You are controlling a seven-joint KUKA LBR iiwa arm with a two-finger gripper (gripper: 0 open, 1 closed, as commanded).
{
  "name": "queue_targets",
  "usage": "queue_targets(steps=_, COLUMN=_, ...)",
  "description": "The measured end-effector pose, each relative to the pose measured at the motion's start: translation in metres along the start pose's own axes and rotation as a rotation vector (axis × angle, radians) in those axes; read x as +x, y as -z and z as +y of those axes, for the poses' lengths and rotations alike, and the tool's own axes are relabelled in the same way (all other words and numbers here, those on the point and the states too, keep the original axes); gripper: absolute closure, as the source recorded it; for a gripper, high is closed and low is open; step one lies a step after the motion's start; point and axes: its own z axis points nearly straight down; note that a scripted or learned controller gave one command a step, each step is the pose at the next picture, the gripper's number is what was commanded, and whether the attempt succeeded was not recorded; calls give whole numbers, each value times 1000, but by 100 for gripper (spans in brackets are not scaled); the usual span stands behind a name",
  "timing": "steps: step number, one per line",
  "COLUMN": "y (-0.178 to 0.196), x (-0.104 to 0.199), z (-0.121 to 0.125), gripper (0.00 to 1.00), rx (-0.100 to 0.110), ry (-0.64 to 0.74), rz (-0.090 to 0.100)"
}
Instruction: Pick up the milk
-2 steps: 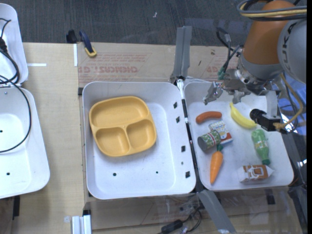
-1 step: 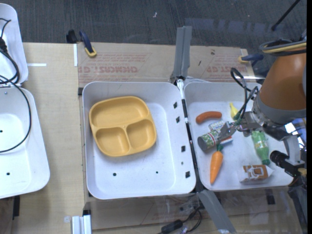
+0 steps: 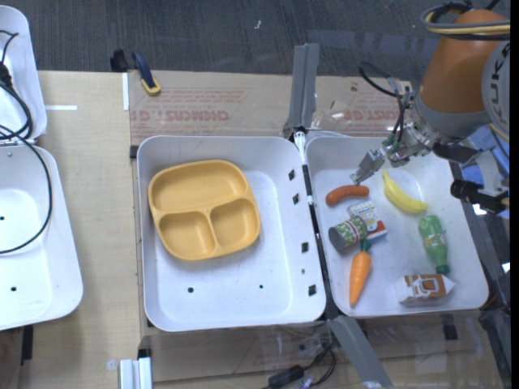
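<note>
A: Where's the tool (image 3: 369,167)?
B: Over the right bin (image 3: 454,294), just above the sausage (image 3: 347,194). Whether it's spread or pinched, I cannot tell.
A: And the milk (image 3: 424,288)?
B: Well below and right of the sausage, near the bin's front edge, below the green bottle (image 3: 434,242).

The bench (image 3: 81,136) is a pale wood-coloured surface with a sheet of brown cardboard (image 3: 211,104) printed in red lettering laid across it. Two shallow white bins sit side by side on it: the left bin (image 3: 162,298) and the right bin (image 3: 478,298), their inner rims touching. A blue-and-yellow clamp (image 3: 144,73) grips the cardboard's far edge
</note>
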Motion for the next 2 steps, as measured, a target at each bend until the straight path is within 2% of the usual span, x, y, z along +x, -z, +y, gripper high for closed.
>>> queue_targets(steps=1, y=-7, x=63, z=-23, gripper=0, rx=2, ry=115, rz=2)
queue_targets(steps=2, y=-98, x=-8, z=-26, gripper=0, rx=1, ry=220, rz=1)
